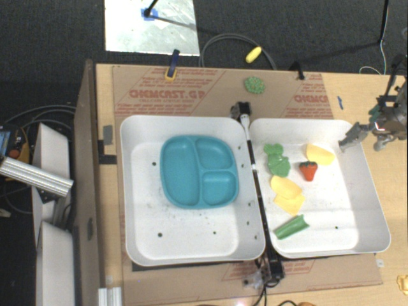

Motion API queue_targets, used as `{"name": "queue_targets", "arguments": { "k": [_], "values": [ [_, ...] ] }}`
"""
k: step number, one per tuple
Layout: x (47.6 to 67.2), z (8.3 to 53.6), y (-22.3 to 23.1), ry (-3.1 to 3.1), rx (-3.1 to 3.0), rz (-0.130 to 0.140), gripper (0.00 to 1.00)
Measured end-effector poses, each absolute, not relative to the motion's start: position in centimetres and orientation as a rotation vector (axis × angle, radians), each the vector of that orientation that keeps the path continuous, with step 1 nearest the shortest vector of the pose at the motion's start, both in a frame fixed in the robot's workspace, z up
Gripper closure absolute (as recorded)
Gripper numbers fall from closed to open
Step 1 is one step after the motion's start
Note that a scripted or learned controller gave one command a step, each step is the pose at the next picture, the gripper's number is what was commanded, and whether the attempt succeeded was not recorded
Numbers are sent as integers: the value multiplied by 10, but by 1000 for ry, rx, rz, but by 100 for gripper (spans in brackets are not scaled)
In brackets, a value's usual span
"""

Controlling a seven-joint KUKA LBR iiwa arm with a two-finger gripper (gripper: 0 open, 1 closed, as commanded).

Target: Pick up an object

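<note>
While the claw (362, 134) hangs over the right edge of the right white bin (373, 199), its grip state cannot be told. Nothing is lifted; the red strawberry-shaped toy (308, 170) lies near that bin's centre. Descent and grasp remain.

The pincer (364, 137) hangs at the right edge, apparently empty.

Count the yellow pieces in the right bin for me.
3. One yellow piece lies toward the far right, beside the strawberry. Two more sit mid-bin, touching: one just behind the other. Nothing seems to hide more.
</note>
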State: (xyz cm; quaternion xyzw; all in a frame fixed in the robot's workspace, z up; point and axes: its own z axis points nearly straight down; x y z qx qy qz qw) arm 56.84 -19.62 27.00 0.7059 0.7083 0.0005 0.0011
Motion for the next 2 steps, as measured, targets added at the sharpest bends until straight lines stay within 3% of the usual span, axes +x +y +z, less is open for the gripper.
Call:
{"name": "queue_targets", "arguments": {
  "k": [1, 2],
  "values": [
    [554, 149, -131, 2236, 2216, -2, 0],
    [553, 81, -111, 2230, 2216, 0, 0]
  ]
}}
